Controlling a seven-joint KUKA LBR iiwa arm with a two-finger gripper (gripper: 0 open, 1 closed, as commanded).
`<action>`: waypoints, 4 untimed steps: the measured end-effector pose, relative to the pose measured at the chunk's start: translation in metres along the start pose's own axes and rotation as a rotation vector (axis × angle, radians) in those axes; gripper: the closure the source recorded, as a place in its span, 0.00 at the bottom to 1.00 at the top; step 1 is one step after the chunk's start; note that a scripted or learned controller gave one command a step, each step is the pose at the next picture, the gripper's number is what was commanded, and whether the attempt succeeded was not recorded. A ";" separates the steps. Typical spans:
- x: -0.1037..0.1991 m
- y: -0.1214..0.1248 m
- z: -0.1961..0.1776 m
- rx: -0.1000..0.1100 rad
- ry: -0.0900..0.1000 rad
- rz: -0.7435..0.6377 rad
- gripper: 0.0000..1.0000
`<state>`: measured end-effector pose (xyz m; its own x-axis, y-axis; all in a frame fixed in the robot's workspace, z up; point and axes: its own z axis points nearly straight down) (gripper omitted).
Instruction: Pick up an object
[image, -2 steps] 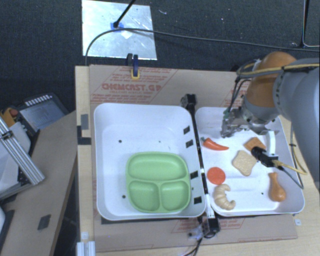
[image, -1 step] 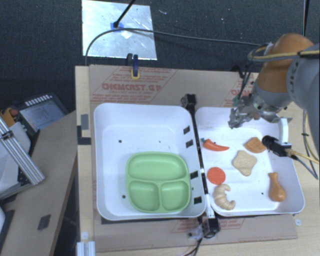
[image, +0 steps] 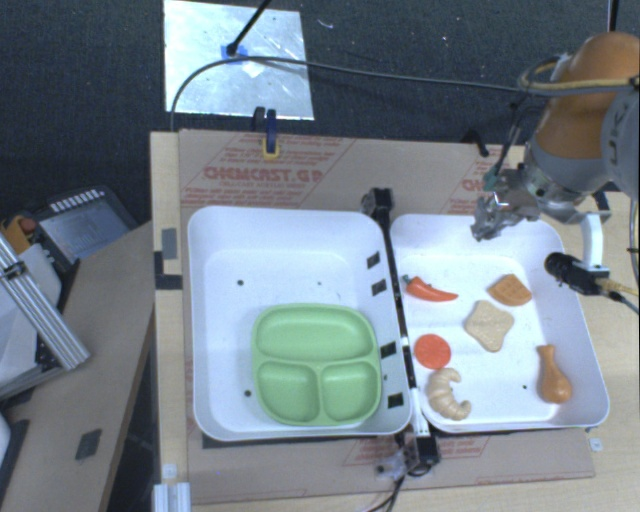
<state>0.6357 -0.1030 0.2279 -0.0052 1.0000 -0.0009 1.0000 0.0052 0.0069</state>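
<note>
- The worktop carries two white bins; the left bin holds a green divided plate.
- The right bin holds the candidates: orange pepper, red slice, croissant, bread piece, cracker, drumstick.
- The pincer hangs over that bin's upper edge, upper right of frame, with nothing visibly held; whether its tips are apart or together I cannot tell.
- Judging by this, picking is not yet done.

Two bins are sitting side by side, the left bin holding a divided plate near its front. In the right bin a pepper, cracker, bread slice, tomato slice, croissant and drumstick are lying apart, the gripper hanging over its rear edge.
</note>
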 end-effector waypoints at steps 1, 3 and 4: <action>0.002 -0.003 -0.063 0.000 0.000 -0.001 1.00; 0.101 -0.031 -0.054 0.007 0.003 -0.004 1.00; 0.139 -0.052 -0.045 0.008 0.002 -0.003 1.00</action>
<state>0.5822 0.0358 0.2727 -0.0079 1.0000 0.0014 1.0000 0.0079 -0.0016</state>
